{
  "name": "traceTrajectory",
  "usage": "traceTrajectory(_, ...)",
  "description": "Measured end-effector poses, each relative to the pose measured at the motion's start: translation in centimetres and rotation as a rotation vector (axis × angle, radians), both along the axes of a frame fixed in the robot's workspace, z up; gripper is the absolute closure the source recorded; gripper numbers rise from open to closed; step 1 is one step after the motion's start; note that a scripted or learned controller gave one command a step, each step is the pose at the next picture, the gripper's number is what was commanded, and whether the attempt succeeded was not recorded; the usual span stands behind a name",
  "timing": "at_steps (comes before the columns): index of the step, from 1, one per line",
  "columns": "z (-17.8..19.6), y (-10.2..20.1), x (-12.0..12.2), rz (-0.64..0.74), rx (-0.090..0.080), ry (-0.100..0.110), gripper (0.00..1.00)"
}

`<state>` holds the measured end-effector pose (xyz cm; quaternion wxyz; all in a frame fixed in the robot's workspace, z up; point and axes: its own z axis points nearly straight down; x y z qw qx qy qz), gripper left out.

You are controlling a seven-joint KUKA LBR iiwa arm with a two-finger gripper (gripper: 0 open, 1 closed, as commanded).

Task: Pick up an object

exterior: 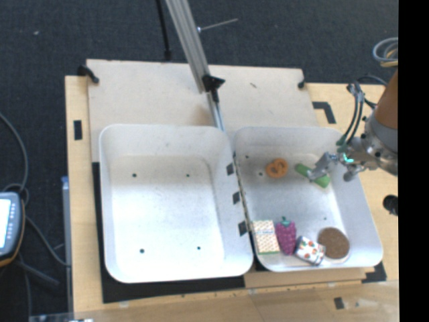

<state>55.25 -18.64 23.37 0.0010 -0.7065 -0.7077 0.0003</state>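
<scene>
The right bin (348,200) holds several small items. An orange ring-shaped piece (276,168) lies near its back. A green piece (312,173) lies to the right of the ring. Along the front wall sit a pale patterned box (265,237), a magenta item (286,237), a red-and-white spotted item (309,249) and a brown disc (333,243). My gripper (337,167) hangs at the bin's right side, open, its left finger just over the green piece's right end. Nothing shows between its fingers.
The left bin (107,200) stands beside the right one, with a dividing rim between them. A slanted metal pole (191,39) rises behind the bins. Cables run at the far right by the arm.
</scene>
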Motion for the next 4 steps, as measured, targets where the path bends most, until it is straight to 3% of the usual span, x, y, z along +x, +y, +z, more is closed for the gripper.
traceTrajectory(1, 0.2, 0.0, 0.1, 0.000, -0.001, -0.004, 0.00)
traceTrajectory(3, -12.0, -0.9, -0.9, -0.004, -0.002, 0.003, 0.00)
traceTrajectory(4, -13.3, -1.0, -0.9, -0.005, -0.004, -0.001, 0.00)
